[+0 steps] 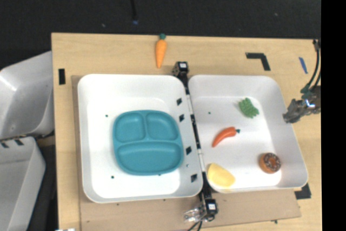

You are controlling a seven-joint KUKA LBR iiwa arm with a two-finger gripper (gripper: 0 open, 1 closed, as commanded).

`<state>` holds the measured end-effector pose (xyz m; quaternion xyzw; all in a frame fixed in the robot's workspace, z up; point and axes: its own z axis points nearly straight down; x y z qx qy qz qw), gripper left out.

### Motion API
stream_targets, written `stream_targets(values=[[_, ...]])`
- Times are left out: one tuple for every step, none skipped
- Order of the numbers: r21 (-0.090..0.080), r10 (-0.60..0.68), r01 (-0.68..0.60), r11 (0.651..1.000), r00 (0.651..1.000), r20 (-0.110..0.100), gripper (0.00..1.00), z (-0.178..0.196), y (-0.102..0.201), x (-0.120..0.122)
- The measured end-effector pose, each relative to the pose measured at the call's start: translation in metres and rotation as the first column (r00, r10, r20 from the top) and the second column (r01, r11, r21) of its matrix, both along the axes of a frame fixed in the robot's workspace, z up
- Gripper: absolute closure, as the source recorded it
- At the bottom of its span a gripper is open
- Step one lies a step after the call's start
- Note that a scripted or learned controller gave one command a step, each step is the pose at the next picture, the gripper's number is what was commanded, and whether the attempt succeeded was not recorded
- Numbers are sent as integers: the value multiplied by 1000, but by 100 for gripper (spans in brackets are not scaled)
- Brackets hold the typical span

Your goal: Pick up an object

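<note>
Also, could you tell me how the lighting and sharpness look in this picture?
Camera view: even, soft light; the white bins are bright, nearly washed out; shadows faint; slightly soft overall; the gripper at the right edge is small and blurry; beyond the bench it is dark.

Even, fairly bright overhead light washes the two white bins [86, 116] almost featureless, with only faint, soft shadows; the tabletop [227, 54] is evenly lit, the surround falls black, and the whole picture is slightly soft and grainy
</note>
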<state>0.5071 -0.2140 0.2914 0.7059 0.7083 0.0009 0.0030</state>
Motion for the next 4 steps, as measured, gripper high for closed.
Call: stream_targets(values=[[2, 2, -2, 1000, 1000, -5, 100, -13, 40, 18], [2, 3, -3, 1000, 1000, -3, 100, -17, 84, 50], [3, 2, -2, 1000, 1000, -6, 100, -27, 125, 64], [3, 3, -3, 1000, 1000, -5, 100, -41, 173, 88]])
